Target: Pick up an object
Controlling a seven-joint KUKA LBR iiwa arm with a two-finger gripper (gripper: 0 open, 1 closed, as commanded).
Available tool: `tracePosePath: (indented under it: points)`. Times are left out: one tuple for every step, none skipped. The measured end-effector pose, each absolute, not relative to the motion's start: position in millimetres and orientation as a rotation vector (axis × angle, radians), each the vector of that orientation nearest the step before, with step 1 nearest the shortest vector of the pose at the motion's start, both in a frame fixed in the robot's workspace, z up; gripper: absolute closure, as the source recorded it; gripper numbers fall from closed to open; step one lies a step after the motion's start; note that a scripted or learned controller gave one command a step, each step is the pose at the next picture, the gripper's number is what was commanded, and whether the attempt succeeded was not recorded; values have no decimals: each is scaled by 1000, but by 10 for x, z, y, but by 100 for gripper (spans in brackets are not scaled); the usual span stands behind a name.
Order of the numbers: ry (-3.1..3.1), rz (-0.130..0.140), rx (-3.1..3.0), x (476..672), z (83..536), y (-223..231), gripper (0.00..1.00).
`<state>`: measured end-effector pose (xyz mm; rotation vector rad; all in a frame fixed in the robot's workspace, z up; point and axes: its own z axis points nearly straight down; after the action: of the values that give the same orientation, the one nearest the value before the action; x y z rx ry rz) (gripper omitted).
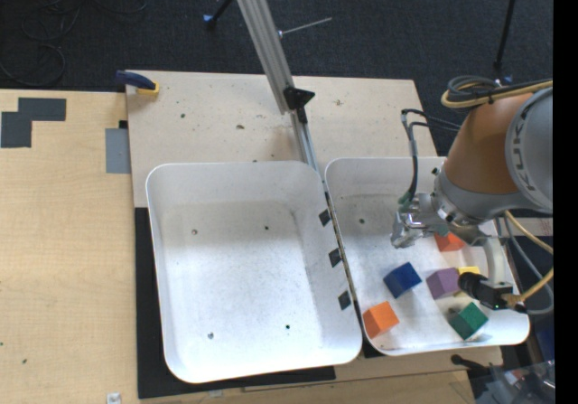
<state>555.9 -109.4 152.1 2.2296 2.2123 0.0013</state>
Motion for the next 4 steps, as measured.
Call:
tracePosePath:
  points:
    - [2218, 3, 2221, 5548, 2137, -1164, 100]
    - [2225, -1, 2220, 5549, 2185, -1171, 100]
    - [2227, 0, 2220, 5734, 2123, -646, 100]
    - [2229, 1, 2218, 5843, 2264, -107, 100]
